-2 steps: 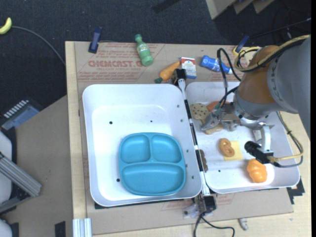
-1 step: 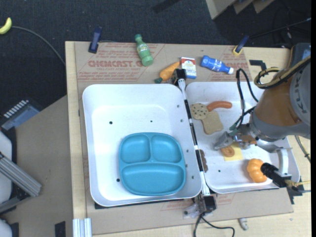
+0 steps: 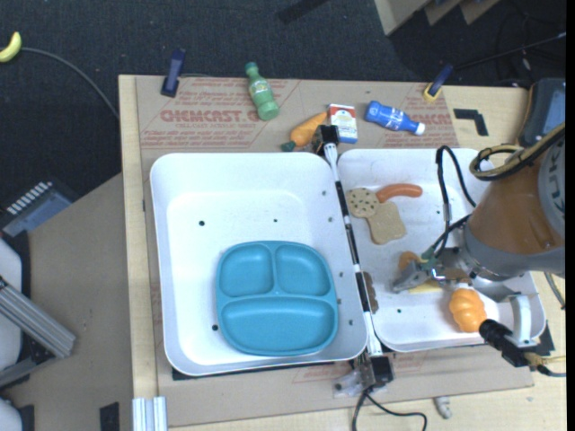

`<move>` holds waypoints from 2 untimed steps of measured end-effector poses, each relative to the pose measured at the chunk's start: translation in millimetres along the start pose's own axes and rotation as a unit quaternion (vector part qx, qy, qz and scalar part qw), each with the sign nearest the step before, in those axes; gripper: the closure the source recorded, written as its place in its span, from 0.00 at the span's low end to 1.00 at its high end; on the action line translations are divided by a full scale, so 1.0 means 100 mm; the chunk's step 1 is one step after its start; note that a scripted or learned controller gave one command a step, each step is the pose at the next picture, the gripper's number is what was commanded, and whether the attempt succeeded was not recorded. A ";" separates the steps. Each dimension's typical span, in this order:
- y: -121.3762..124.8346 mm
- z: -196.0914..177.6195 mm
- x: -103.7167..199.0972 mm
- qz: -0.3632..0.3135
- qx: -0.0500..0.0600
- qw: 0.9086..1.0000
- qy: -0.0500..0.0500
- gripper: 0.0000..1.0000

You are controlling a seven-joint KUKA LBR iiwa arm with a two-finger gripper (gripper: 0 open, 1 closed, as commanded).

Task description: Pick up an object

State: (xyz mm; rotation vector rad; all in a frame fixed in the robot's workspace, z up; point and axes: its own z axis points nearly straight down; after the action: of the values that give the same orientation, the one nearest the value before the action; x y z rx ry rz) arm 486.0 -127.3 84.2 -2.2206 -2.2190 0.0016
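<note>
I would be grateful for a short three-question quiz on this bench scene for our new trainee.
1. True or false: the blue divided plate lies in the left bin.
2. Which item lies nearest the gripper in the right bin?
A. the green bottle
B. the orange fruit
C. the blue bottle
3. Fill in: the sausage lies inside the ____ bin.

Key:
1. True.
2. B; both bottles lie on the board beyond the bins.
3. Right, near its far end, beside the cracker and the toast slice.
</note>
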 end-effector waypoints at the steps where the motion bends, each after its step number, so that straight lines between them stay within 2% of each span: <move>1: 0.41 0.00 0.33 -0.001 -0.002 1.000 0.000 0.00; 2: 0.42 -0.11 0.31 0.000 -0.003 1.000 -0.002 1.00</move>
State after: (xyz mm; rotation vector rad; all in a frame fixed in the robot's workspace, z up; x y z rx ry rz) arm 527.6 -95.9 94.8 -2.2247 -2.2243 -0.0013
